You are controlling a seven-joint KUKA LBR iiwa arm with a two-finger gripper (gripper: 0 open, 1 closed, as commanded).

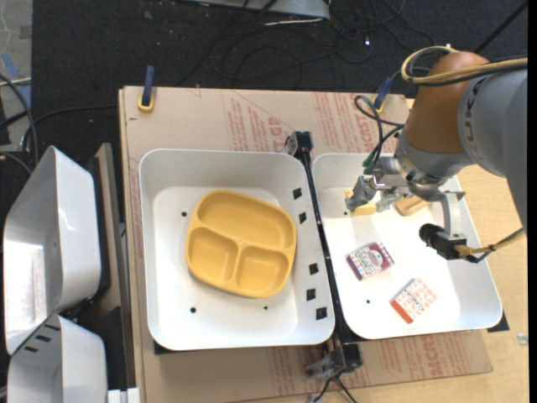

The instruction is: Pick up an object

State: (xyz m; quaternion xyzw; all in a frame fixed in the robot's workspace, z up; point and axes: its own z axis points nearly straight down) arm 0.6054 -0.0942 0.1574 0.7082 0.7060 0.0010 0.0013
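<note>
Two shallow white bins are seen side by side on a cardboard-covered bench (218, 107). The left bin (159, 225) holds a yellow divided plate (241, 243) — three compartments, lying flat near the bin's middle, slightly toward the far side.

The right bin (478, 296) holds the loose items. A small purple-and-white packet (370, 260) lies flat near the bin's middle. An orange-and-white packet (414, 300) lies nearer the front edge, right of the purple one, apart from it. A tan block-like piece (409, 205) is seen at the far side of the bin, partly covered by the wrist hardware. A pale yellow item (362, 208) sits just below the gripper tip, near the bin's left wall; its identity cannot be made out.

The arm (478, 124) is brought in from the right, orange band above the wrist visible over the far right corner of the right bin. The gripper (364, 193) is positioned low over the far-left part of the right bin, right at the pale yellow item. Whether the tool is spread or closed cannot be told from this angle — the tip is cluttered by metal hardware. No object is seen clearly clamped by it.

A black cylindrical fitting (436, 238) with a cable hangs off the wrist over the right side of the bin. A blue-and-yellow clamp (147, 89) is fixed at the bench's far left corner. White tubs (50, 225) are stacked left of the bench.
</note>
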